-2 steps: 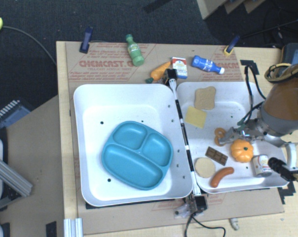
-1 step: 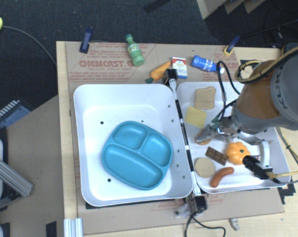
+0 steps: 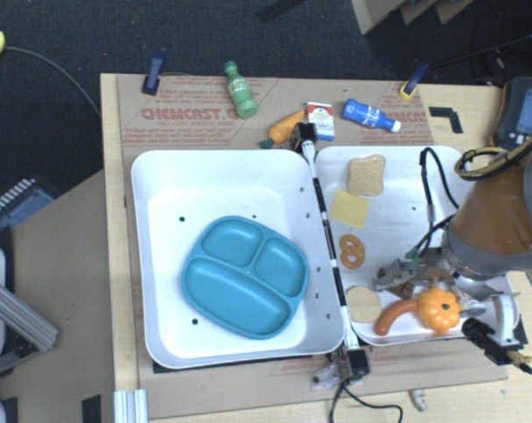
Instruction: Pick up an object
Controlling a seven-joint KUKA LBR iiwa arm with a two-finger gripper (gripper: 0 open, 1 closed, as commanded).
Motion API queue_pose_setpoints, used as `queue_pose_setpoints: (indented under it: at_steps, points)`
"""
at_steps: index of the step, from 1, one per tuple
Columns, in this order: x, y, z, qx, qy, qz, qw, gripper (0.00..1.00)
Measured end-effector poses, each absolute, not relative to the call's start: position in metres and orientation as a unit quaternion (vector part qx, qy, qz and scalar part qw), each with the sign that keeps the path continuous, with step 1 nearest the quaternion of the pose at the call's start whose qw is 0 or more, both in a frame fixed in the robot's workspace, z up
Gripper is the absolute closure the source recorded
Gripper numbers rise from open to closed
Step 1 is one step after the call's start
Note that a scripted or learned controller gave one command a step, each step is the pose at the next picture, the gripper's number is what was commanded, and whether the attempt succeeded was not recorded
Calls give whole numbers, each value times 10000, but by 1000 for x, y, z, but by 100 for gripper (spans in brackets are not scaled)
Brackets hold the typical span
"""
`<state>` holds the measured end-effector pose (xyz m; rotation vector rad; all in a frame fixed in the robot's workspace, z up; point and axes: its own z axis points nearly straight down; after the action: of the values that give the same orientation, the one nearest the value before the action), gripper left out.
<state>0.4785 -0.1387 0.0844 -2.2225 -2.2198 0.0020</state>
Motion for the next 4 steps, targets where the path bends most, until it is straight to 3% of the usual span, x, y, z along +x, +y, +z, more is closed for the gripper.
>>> queue_pose_setpoints:
  at_steps: [1,2,3,4]
  points:
    - [589,-106,85,-7066,-7076,-5,-1,0]
    - [490,-187,144,-7081,-7061,7,1,0]
    - [620,-169,130,-7064,-7078,-4,-7,0]
    - [509,-222,97,-7067,-7075,0,33,0]
